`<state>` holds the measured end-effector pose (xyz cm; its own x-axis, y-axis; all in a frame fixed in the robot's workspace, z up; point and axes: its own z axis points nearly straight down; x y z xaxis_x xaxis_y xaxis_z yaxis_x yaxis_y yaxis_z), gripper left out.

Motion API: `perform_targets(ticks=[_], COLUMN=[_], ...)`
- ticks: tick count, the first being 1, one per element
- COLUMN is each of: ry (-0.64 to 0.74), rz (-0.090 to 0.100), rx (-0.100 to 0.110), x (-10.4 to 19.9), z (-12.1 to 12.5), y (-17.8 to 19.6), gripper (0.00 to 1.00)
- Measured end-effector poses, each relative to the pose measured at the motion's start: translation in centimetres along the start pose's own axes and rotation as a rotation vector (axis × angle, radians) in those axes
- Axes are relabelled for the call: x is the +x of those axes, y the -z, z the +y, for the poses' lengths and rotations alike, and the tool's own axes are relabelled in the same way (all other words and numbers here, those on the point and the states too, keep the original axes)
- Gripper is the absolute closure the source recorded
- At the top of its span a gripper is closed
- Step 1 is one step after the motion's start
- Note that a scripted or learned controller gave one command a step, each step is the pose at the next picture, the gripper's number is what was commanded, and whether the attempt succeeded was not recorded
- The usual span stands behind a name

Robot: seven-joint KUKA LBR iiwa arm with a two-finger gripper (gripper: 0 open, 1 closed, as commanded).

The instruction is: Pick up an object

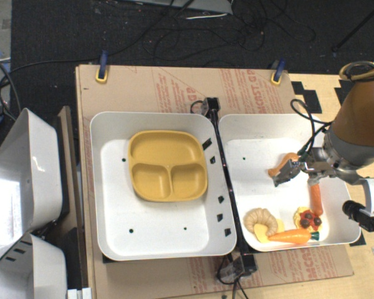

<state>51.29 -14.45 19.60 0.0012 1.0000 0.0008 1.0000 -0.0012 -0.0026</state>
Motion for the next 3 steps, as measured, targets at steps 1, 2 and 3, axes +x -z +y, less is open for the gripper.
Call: perform_targets(ticks=[1,2,3], ry=[-0.001,0.0,-0.002], rz=[0.0,0.0,0.0], rx=[0.002,0.001,-0.002], x=[-0.5,-0.5,-0.5], z=[-0.3,-0.3,-0.3], y=[-4.5,-9.8,-8.6], gripper=[0.0,0.0,1.0])
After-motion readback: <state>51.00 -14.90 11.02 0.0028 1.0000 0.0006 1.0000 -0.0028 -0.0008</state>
